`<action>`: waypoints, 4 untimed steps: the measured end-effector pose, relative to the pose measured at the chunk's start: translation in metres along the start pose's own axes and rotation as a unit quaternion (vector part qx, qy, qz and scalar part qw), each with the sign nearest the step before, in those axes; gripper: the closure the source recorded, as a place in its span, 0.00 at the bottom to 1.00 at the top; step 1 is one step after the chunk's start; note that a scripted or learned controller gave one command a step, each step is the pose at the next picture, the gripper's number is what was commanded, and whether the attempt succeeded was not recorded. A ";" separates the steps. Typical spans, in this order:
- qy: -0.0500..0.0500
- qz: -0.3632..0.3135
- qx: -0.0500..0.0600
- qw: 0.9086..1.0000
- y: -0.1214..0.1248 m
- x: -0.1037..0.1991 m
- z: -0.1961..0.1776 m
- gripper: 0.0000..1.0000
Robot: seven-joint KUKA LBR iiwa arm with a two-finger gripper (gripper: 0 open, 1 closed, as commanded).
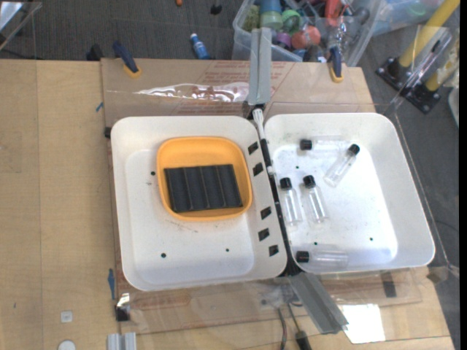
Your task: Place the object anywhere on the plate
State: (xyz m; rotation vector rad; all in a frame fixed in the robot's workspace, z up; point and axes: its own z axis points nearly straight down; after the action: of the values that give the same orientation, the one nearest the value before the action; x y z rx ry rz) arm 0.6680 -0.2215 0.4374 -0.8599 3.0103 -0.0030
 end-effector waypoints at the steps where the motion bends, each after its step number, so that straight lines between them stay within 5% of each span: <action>1: 0.000 -0.170 -0.001 0.986 0.000 0.000 0.000 1.00; 2: 0.000 -0.361 -0.002 0.932 0.000 0.000 0.001 1.00; 3: 0.000 -0.540 -0.003 0.842 0.000 0.000 0.001 1.00; 4: -0.001 -0.699 -0.003 0.716 0.008 -0.005 0.002 1.00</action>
State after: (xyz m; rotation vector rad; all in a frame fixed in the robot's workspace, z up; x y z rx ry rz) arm 0.6678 -0.2118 0.4356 -2.7218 1.5556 -0.0032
